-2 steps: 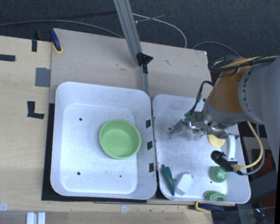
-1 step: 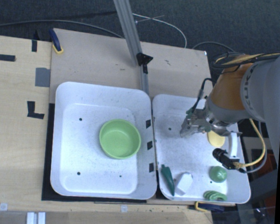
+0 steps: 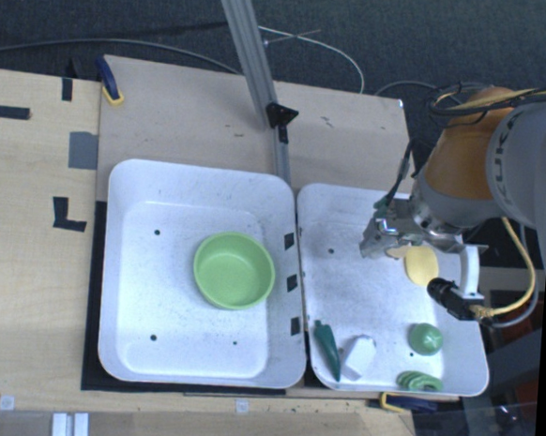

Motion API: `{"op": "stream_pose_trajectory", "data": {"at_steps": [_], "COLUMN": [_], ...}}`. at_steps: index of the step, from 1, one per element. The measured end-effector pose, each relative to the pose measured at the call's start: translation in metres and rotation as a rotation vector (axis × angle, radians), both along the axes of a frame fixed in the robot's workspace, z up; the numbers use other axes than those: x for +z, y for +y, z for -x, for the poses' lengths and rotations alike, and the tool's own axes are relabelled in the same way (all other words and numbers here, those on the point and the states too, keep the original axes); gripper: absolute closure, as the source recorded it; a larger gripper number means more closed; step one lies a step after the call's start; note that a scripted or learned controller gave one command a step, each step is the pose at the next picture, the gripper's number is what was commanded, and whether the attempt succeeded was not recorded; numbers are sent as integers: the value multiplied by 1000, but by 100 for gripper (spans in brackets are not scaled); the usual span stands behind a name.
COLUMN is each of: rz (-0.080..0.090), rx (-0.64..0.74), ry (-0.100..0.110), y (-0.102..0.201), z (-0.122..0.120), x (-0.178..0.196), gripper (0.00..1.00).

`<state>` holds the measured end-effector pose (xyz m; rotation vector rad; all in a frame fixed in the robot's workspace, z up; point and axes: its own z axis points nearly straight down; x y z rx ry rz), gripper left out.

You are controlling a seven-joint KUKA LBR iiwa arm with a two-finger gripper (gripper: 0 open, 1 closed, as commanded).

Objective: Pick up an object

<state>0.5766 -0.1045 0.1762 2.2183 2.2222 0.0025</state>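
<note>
Two shallow white bins with rounded corners sit side by side on a pale wooden table (image 3: 24, 268); their matte plastic floors are lightly speckled with dark flecks. The left bin (image 3: 122, 342) holds one thing, a round light-green bowl (image 3: 234, 270), smooth and plastic-looking, sitting upright near the middle with its hollow facing up.

The right bin (image 3: 345, 265) carries the smaller pieces. A pale yellow, rounded lump (image 3: 421, 265) lies toward the bin's right side, just beside the gripper (image 3: 381, 238) and partly covered by the arm. Lower down, near the right wall, is a small green ball-like thing (image 3: 424, 339). Below it, at the front right corner, lies a flat green piece with ridged, stacked edges (image 3: 419, 381). Along the front wall a dark green, narrow, pointed piece (image 3: 327, 348) lies at a slant, and just beside it rests a small white blocky piece (image 3: 359, 354), hard to make out against the white floor.

The gripper, grey metal under the arm's orange band, hangs low over the upper part of the right bin. Whether it is apart or together cannot be told from this angle, and nothing is seen between its tips.

A slanted grey metal pole (image 3: 253, 56) crosses the table behind the bins.
</note>
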Motion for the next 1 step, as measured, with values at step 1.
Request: {"op": "stream_pose_trajectory", "data": {"at_steps": [1], "rz": [1], "rx": [0], "ry": [-3], "y": [1], "z": [2], "x": [63], "gripper": [100]}}
